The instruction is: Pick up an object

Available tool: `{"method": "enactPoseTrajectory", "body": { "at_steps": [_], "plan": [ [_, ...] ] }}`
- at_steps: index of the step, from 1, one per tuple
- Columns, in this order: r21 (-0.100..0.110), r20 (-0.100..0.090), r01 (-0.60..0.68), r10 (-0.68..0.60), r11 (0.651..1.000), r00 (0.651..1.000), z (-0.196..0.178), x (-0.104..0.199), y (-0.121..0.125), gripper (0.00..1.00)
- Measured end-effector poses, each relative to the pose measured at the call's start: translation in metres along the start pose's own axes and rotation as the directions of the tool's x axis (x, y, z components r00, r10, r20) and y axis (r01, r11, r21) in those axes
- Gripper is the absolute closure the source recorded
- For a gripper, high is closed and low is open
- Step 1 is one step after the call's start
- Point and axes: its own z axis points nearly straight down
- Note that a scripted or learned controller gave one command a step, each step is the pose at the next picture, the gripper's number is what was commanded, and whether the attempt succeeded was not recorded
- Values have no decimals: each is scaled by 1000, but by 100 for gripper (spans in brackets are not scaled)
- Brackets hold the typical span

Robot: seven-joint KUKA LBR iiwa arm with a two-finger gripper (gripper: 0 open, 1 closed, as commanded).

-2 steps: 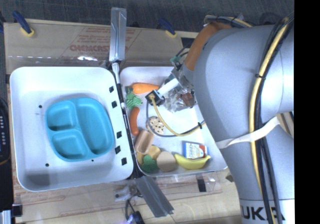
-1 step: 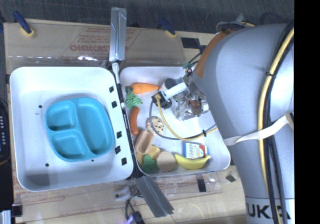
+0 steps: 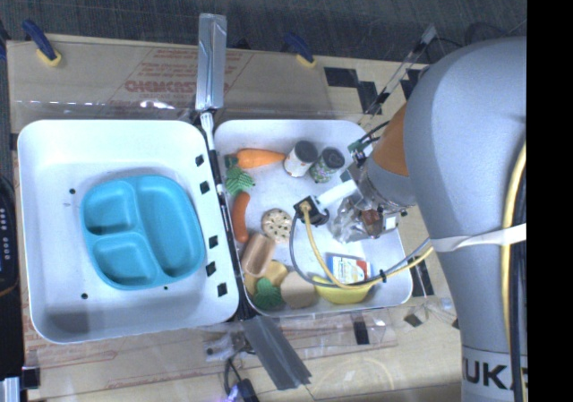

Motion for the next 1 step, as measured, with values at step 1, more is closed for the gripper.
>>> {"method": "enactPoseTrajectory", "body": {
  "at_steps": [1],
  "plan": [
    [1,-2,1,-1,1000,1000,0,57,14,100]
  ]
}}
